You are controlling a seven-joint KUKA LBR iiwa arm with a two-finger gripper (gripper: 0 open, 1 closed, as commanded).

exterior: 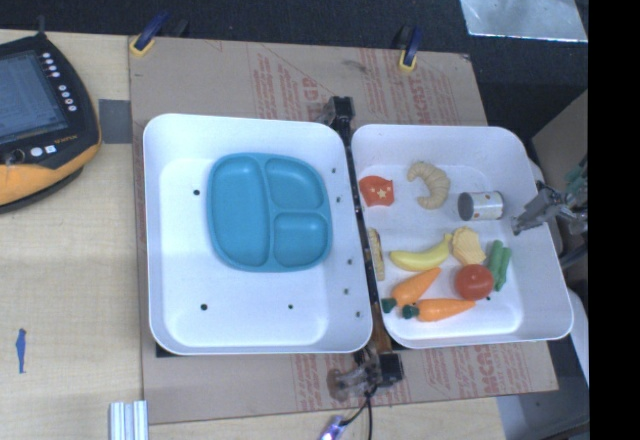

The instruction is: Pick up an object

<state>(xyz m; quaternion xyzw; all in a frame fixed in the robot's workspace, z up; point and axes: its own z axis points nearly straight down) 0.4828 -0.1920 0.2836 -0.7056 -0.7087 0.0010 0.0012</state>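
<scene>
A black and orange handheld control pendant [35,123] lies on the wooden bench, far left of the left white bin [170,258]. In the middle of that bin sits a light blue plastic plate with three compartments [268,210].

Just beside it to the right, the right white bin [520,323] holds a spread of toy food. A small red piece with a yellow mark [377,190] lies near its left wall, with a tan croissant-shaped piece [431,183] and a short metal cylinder [481,205] to its right. Lower down, a yellow banana [420,255] lies with its long axis running roughly left to right, ends curving upward. Below it are two orange carrots [428,298], both pointing right and lying close together, then a pale yellow lumpy piece [466,246], a red tomato [474,280] and a green pod [498,263] standing nearly upright along the frame.

At this bin's right rim, the gripper [535,213] pokes in from the edge, apart from every toy. I cannot tell how its jaws stand.
</scene>
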